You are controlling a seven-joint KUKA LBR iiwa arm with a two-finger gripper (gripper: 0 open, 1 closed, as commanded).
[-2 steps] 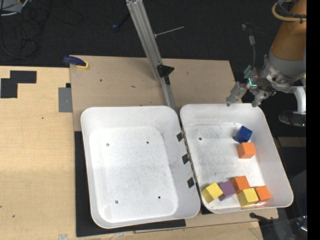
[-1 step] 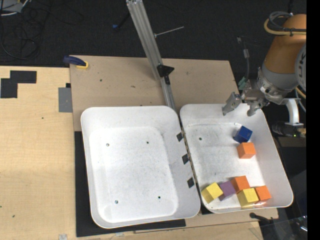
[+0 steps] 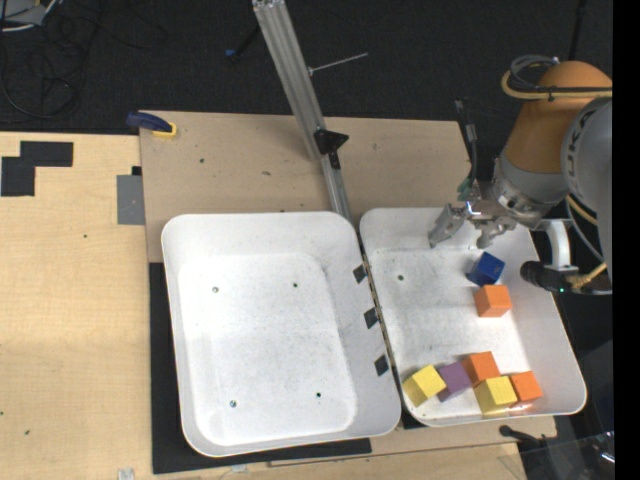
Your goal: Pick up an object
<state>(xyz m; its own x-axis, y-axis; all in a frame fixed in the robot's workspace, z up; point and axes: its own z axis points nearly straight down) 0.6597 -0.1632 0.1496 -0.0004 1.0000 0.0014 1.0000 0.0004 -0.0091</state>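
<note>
My gripper [image 3: 468,230] hangs over the back of the right bin [image 3: 420,288], its two fingers spread apart and open with nothing between them. A blue cube [image 3: 488,267] lies just right of and in front of the fingertips, apart from them. An orange cube [image 3: 492,300] sits right in front of the blue one. Along the bin's front edge lies a cluster: a yellow cube [image 3: 425,382], a purple cube [image 3: 455,377], an orange cube [image 3: 482,366], another yellow cube [image 3: 495,395] and an orange cube [image 3: 525,386].
The left bin [image 3: 260,328] lies beside the right one, with black clips [image 3: 368,316] on the shared rim. A slanted metal rail [image 3: 300,98] rises behind the bins. A blue-and-yellow clamp [image 3: 152,123] sits at the bench's back left.
</note>
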